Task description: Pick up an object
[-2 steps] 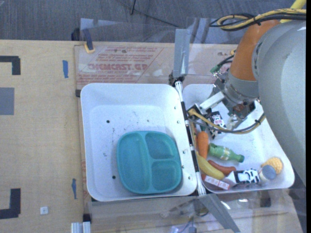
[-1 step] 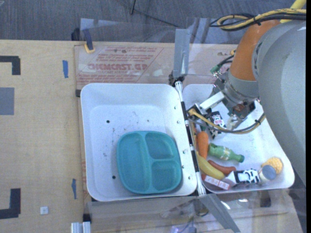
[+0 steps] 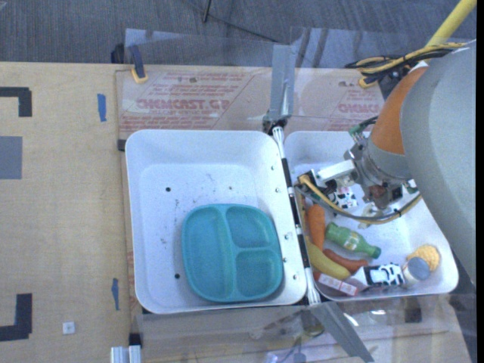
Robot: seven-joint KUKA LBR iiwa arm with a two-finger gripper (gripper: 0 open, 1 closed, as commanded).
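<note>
crowded right bin (image 3: 446, 278), arm (image 3: 393, 138) overhead

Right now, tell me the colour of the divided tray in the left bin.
Teal; the tray shows plainly in the camera view.

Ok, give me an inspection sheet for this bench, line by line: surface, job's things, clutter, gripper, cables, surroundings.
Surface: wooden bench bearing two white bins side by side, left bin and right bin.
Job's things: in the right bin, a green bottle, an orange carrot, a yellow banana, a black-and-white toy and a yellow round item.
Clutter: a teal divided tray in the left bin.
Gripper: gripper low over the right bin's far part; finger state cannot be told.
Cables: yellow-and-black cable by the arm; thin wires near the wrist.
Surroundings: grey floor; blue tape on the bench.
</note>
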